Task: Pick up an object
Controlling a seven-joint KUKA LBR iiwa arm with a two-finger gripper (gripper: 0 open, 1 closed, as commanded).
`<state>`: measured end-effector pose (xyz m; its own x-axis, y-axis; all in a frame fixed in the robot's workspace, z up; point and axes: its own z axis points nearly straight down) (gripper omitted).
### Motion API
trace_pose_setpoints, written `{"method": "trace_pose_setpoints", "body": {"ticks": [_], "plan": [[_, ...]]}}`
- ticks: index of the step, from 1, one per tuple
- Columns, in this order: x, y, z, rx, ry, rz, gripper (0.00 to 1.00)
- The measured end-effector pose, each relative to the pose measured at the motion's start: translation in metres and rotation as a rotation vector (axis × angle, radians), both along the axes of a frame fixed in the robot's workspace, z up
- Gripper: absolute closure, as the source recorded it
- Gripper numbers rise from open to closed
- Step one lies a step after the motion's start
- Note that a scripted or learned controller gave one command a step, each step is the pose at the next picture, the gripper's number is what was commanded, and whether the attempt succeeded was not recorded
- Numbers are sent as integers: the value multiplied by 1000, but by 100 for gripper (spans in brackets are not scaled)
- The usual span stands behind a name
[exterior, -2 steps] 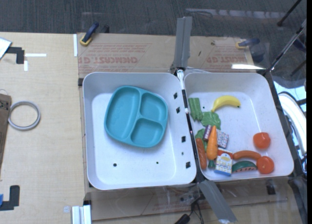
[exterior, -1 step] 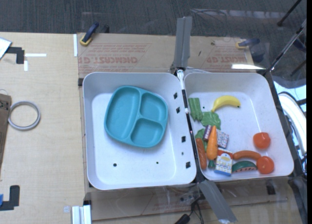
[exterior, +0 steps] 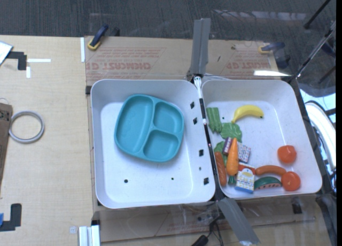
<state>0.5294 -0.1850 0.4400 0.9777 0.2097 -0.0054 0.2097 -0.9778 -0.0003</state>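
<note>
Risk first: the toys sat packed tight in the right bin (exterior: 299, 106), lower right of the frame, so a grab into the cluster would likely have pinched two at once or knocked one aside. The carrot (exterior: 232, 156) lay across a small box (exterior: 244, 153) and touched a hot dog (exterior: 219, 167) along the bin's left wall; the green leafy piece (exterior: 228, 131) and green pepper (exterior: 213, 118) sat just above them. A carton (exterior: 245, 180) leaned against a sausage (exterior: 270, 170) and a watermelon slice (exterior: 269, 183), w/ one tomato (exterior: 291, 181) touching that end. Round tomatoes prob. roll if clipped off-centre. Safer picks, imo: the banana (exterior: 248, 112), apart near the bin's top, or the other tomato (exterior: 287, 154), alone by the right wall.

Left bin (exterior: 101, 148) held just a teal divided plate (exterior: 149, 128). A tape roll (exterior: 24, 127) lay on the counter (exterior: 48, 186), far left.

Arm pose and hand state: can't tell from this view. Nothing lifted yet.
</note>
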Motion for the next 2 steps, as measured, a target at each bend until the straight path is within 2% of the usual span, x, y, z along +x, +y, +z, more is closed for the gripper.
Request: {"method": "trace_pose_setpoints", "body": {"ticks": [1,2], "plan": [[22,46,0,0,-1,-5,100],[23,46,7,-2,4,-2,100]]}}
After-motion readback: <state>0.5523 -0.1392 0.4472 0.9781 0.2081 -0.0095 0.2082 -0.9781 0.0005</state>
